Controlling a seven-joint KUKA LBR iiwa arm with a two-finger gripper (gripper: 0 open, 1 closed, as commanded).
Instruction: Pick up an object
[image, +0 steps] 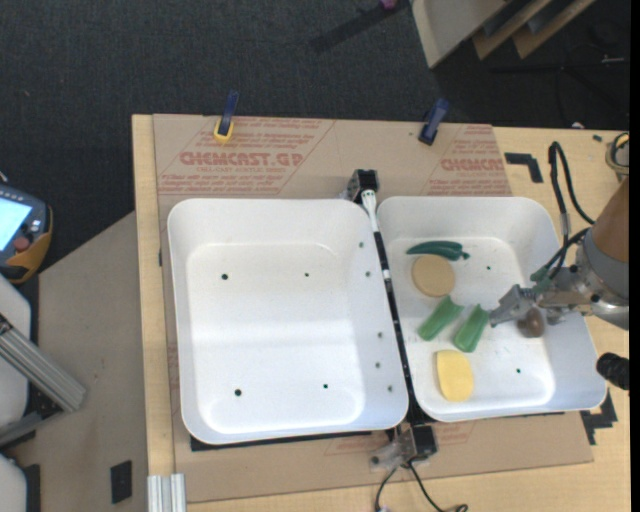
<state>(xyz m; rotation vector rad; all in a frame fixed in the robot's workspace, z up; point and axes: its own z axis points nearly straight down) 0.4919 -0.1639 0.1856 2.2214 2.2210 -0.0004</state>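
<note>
The right bin (520, 385) holds several small objects. A dark green curved piece (437, 250) lies near its back, with a tan round disc (433, 277) just in front of it. Two light green blocks (438, 320) (471, 328) lie side by side in the middle. A yellow block (455, 376) sits near the front. My gripper (520, 308) reaches in from the right and hangs low over the bin, just right of the green blocks. A small brown shape (533, 323) shows right under it; I cannot tell whether this is an object or part of the gripper.
The left bin (200, 330) sits beside the right one, its wall meeting it along a black strip (385, 300). Both rest on a cardboard sheet (280, 150) held by clamps (227, 120) at the back. Black cables (560, 185) run at the far right.
</note>
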